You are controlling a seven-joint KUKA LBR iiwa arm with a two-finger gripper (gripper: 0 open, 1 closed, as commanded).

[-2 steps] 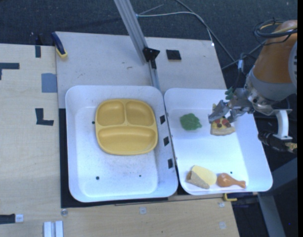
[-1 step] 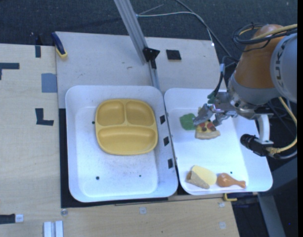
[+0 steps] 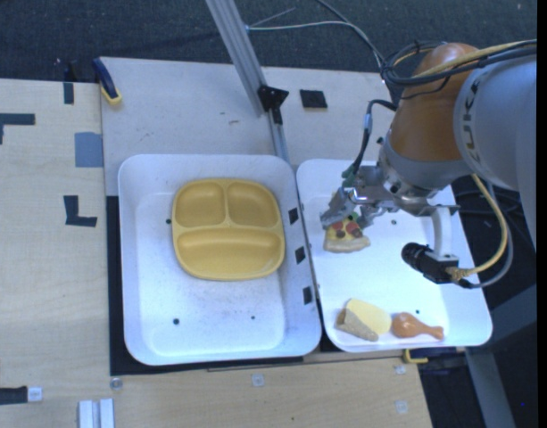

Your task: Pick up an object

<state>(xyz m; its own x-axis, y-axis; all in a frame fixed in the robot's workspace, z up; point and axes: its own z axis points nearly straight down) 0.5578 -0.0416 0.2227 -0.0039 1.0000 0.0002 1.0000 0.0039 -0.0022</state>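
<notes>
1. Camera view, largest first: I see the white plastic right-hand bin (image 3: 460, 324).
2. Grey two-finger gripper (image 3: 344, 214) hovers inside that bin's left half; claw state I cannot tell.
3. Small toy pizza slice (image 3: 346, 236) lies directly beneath; an off-centre descent could nudge it away.

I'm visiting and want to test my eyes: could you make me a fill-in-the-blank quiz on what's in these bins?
1. The yellow tray lies in the ____ bin.
2. The tray has ____ compartments.
3. The gripper hangs right over the toy ____ slice.
4. The cheese wedge lies beside a toy chicken ____.

Missing words: left; three; pizza; drumstick
</notes>
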